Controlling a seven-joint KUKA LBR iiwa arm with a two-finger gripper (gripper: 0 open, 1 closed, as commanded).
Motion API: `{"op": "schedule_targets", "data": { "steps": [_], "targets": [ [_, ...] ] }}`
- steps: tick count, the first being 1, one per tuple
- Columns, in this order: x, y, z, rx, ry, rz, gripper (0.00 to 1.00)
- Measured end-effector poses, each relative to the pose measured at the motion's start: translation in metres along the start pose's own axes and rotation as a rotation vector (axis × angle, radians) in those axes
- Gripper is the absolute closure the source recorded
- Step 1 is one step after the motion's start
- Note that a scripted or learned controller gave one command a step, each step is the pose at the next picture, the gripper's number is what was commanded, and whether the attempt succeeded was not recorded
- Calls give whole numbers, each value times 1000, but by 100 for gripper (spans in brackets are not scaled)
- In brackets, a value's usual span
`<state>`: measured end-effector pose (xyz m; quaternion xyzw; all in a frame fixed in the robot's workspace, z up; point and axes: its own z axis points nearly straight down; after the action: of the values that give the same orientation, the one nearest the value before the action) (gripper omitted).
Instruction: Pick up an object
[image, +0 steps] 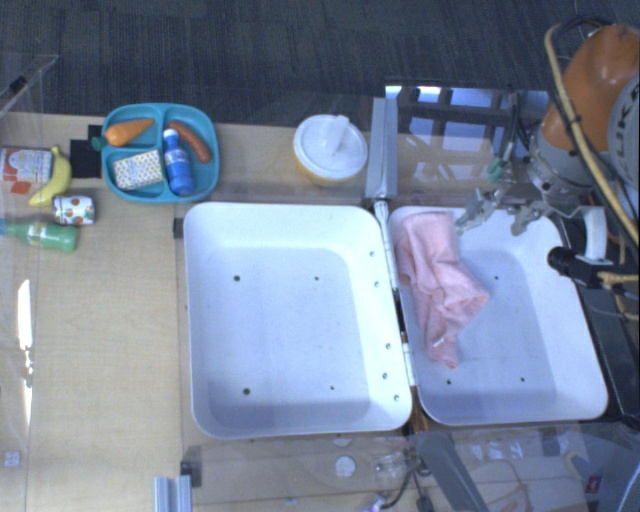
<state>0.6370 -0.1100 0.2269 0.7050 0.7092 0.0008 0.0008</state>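
Observation:
A crumpled pink cloth lies along the left side of the right bin, reaching from its far left corner toward the middle. My gripper hangs over the far edge of that bin, just right of the cloth's top end. Its two fingers are spread open, and nothing sits between them. The grey arm with its orange band comes in from the upper right.
The left bin sits beside the right one, with a hinged divider between them. Behind the bins stand a blue divided plate of toy food and a white lidded bowl. A banana, a can and a green bottle lie at the far left.

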Motion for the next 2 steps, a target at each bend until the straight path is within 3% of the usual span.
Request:
{"op": "schedule_targets", "data": {
  "steps": [1,2],
  "targets": [
    [-4,-18,130,-4,0,-10,0],
    [25,-22,136,-12,-3,-122,0]
  ]
}}
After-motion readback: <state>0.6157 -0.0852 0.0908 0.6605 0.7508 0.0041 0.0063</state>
